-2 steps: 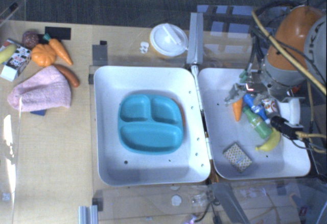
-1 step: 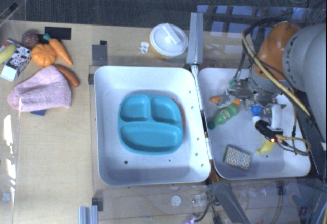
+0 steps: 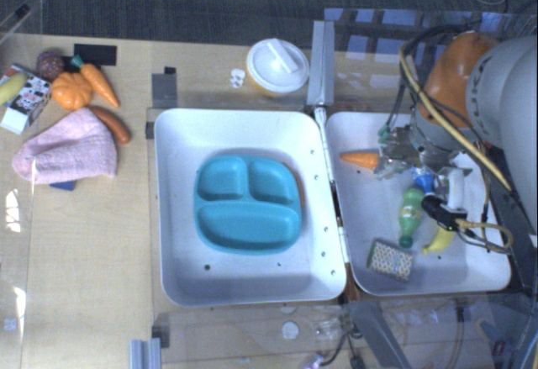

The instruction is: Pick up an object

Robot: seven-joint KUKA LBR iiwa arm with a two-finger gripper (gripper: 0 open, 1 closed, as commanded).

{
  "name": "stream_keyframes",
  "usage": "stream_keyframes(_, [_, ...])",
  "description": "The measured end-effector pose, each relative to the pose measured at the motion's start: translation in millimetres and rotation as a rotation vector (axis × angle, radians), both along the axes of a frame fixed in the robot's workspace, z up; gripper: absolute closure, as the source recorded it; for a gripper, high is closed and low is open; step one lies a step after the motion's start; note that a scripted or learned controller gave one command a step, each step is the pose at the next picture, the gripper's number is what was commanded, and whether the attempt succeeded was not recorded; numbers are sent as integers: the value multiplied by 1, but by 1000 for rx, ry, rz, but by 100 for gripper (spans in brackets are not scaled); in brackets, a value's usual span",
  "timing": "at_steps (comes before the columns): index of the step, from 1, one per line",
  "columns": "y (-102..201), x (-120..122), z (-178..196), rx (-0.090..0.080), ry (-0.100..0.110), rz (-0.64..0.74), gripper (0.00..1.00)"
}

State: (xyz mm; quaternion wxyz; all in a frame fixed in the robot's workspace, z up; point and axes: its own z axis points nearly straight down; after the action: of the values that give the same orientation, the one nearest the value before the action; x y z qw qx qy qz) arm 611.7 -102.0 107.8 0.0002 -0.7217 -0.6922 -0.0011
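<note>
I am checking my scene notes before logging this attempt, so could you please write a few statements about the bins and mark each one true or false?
1. A blue divided tray lies in the left bin. True.
2. The carrot in the right bin points toward the left bin. True.
3. The green bottle lies in the left bin. False: it lies in the right bin, beside the banana.
4. The pink cloth sits inside the right bin. False: it lies on the bench, left of both bins.
5. The white lid rests outside the bins, beyond their far edge. True.
6. The gripper is over the left bin. False: it is over the right bin, beside the carrot.
</note>
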Motion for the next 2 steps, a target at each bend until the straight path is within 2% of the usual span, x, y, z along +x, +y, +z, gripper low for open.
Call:
stream_keyframes(1, [0,0,0,0,0,0,0])
stream_keyframes(2, [-23,44,-22,-3,-7,65,0])
